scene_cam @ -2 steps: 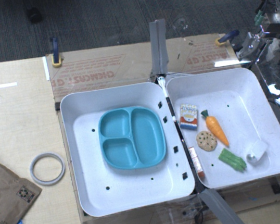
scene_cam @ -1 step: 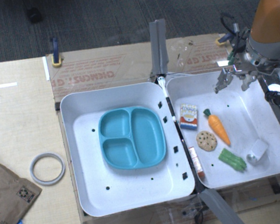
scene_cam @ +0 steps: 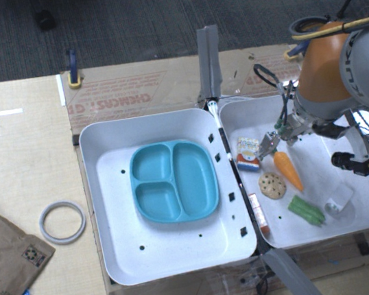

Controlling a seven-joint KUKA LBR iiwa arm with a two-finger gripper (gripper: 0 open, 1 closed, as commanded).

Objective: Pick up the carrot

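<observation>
The orange carrot (scene_cam: 287,170) lies in the right bin (scene_cam: 363,222), near its middle, pointing down and to the right. My gripper (scene_cam: 268,145) hangs low just above and to the left of the carrot's top end, close to it. Nothing shows as held by the gripper. The grey arm with its orange band reaches in from the upper right.
Around the carrot lie a round cookie (scene_cam: 271,184), a green piece (scene_cam: 306,211), a pale grey item (scene_cam: 339,201), a small white packet (scene_cam: 247,145) and a red-and-blue item (scene_cam: 246,163). The left bin (scene_cam: 119,258) holds a teal divided plate (scene_cam: 174,181). A tape ring (scene_cam: 62,221) lies on the bench.
</observation>
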